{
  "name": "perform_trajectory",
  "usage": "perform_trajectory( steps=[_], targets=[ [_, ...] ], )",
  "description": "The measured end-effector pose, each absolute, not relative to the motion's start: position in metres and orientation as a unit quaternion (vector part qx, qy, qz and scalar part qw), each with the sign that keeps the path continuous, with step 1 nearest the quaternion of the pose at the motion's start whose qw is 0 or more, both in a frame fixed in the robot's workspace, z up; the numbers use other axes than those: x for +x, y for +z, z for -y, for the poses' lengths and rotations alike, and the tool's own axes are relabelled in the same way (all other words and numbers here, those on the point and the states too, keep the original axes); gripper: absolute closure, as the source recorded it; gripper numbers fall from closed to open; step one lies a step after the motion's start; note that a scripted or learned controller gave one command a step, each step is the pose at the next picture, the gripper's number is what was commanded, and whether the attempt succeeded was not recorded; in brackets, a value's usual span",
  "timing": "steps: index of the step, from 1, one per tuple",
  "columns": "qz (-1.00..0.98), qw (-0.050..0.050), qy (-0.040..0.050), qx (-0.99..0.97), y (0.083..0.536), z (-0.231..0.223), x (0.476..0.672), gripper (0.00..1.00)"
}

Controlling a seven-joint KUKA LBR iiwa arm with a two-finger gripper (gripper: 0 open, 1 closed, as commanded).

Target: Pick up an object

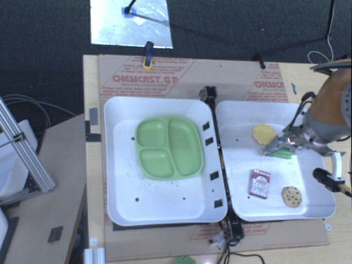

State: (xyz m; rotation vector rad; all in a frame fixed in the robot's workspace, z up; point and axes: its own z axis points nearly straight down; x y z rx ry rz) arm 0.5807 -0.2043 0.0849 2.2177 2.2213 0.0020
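Camera view: two white bins seen on the counter
Landmark: red box [259, 183] in the right bin [236, 208]
Pincer [273, 149]: lowered above-right of the box, onto a green object [282, 154]; finger state cannot be told
Yellow piece [264, 133]: above the box
Cookie [291, 196]: right of the box
Green tray [168, 148]: left of the box, in the left bin [118, 202]

on my feed the arm [330, 106] is a rounded body, orange above and grey below near the wrist. a thin dark cable [301, 110] loops along its side. the end effector [276, 145] is pale metallic grey, with slim tapered fingers.
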Motion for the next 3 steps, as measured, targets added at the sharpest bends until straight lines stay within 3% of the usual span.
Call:
perform_trajectory(
  steps=[1,2,3],
  targets=[
    [-0.709,0.002,0.0010,0.706,0.085,0.206,0.588,0.00],
    [-0.708,0.000,0.0000,0.707,0.085,0.206,0.577,0.00],
    [-0.709,0.002,0.0015,0.705,0.086,0.206,0.610,0.00]
  ],
)
